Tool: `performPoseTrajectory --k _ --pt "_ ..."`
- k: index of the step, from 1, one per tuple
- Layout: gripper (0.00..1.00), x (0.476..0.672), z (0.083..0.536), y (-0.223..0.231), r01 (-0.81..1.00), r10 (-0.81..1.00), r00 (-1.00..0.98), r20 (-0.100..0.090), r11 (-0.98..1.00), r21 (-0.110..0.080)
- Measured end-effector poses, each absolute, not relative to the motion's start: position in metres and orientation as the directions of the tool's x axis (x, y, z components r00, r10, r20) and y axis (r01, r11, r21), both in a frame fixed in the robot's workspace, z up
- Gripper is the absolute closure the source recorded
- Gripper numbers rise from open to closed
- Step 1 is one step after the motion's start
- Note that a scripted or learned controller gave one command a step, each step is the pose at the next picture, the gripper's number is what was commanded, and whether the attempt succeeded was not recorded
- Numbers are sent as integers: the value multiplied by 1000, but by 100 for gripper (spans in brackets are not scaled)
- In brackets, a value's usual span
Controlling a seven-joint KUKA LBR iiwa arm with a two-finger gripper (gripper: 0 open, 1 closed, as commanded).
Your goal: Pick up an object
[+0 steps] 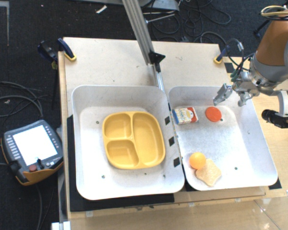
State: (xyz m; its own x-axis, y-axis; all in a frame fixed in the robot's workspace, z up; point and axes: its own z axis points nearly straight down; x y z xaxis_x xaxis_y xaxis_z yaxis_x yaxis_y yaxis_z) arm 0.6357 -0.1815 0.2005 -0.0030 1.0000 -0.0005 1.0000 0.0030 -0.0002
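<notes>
camera view looks down at a slant on the worktop (115, 61), which carries two shallow white bins side by side. the left bin (86, 176) holds a yellow divided plate (133, 139) with three compartments, lying flat near the bin's centre. the right bin (252, 147) holds four loose objects. a small carton (185, 115) with a white, yellow and blue print lies on its side at the bin's 10 o'clock area, close to the wall shared with the left bin. a round red-orange object (213, 113) lies just beside the carton, at its 3 o'clock. an orange ball (198, 160) sits toward the bin's 6 o'clock edge, touching a pale tan sponge-like piece (209, 173) at its 5 o'clock.

the arm (273, 47) enters from 3 o'clock, with its orange band above the wrist. the tool (233, 96) hangs over the 1 o'clock corner of the right bin, above and at 2 o'clock from the red-orange object. its two fingers (221, 96) stand apart with a visible gap, and nothing lies between them. all four objects rest on the bin floor.

a teach pendant (32, 150) lies on the dark floor at 9 o'clock from the worktop.
</notes>
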Motion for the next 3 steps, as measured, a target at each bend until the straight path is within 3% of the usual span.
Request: performPoseTrajectory --k 1,3 --pt "0 636 201 -181 1000 1000 -3 -1 3 0" --pt "0 625 107 -184 1000 1000 0 0 0 -5"
